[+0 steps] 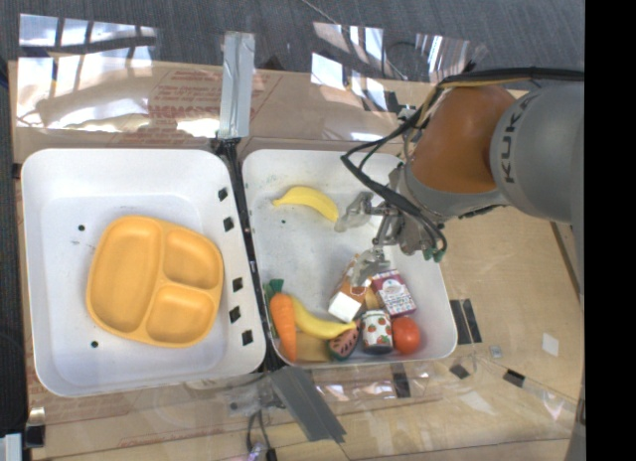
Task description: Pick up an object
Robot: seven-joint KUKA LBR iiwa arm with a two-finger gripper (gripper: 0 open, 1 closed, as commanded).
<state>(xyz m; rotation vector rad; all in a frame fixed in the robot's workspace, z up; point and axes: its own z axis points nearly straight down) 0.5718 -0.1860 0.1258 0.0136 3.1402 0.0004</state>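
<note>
We judge the task barely begun: nothing is lifted, and every object lies on a bin floor. The arm (517, 151) reaches over the right bin (260, 240), its gripper (376, 262) low above the heap of toy food near the bin's front. We cannot tell how the pincer stands, since the wrist and cables mask it from above. It seems to hang right over the small carton (395, 293) with the red label, so we take that or its neighbour as the likely target; the grasp and the lift are both left to do.

Going from largest to smallest, the left bin (50, 250) holds one thing, a yellow divided tray (154, 280) with three compartments, lying flat toward the middle. The right bin holds the rest. A banana (306, 201) lies alone toward the back, well apart from the others. At the front a second banana (318, 322) curves beside a carrot (283, 320), and a white block (344, 307) rests against it. Near these sit a watermelon slice (343, 345), a small can (376, 332) and a tomato (405, 335), packed close together along the front wall.
</note>
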